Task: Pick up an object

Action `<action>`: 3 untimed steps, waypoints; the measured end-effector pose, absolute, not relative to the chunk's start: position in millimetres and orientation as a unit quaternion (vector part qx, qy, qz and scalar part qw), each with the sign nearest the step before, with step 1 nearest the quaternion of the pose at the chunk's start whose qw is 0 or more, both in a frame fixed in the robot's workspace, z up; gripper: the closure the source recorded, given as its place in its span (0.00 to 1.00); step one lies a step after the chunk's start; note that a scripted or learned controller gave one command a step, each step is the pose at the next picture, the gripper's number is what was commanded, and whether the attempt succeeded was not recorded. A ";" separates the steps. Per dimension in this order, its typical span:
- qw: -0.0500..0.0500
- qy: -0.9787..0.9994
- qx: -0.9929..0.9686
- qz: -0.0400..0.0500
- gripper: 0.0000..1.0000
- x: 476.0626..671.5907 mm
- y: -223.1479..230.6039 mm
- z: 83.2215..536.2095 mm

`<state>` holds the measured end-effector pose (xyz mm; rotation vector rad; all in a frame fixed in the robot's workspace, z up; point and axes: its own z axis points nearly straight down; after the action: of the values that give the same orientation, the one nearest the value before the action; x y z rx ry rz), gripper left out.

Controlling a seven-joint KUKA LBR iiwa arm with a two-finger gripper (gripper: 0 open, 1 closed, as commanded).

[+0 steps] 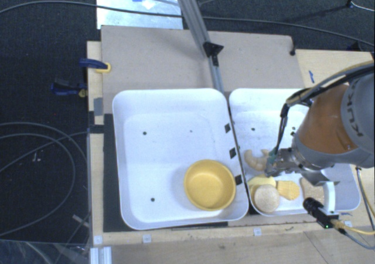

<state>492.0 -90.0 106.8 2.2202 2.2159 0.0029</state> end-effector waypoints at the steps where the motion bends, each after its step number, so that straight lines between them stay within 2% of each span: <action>1: 0.003 0.709 0.706 0.002 1.00 487.1 -88.8 167.5; 3: 0.003 0.709 0.705 0.002 1.00 490.7 -83.8 284.4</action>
<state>490.7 -83.8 284.4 2.2097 2.2234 0.0077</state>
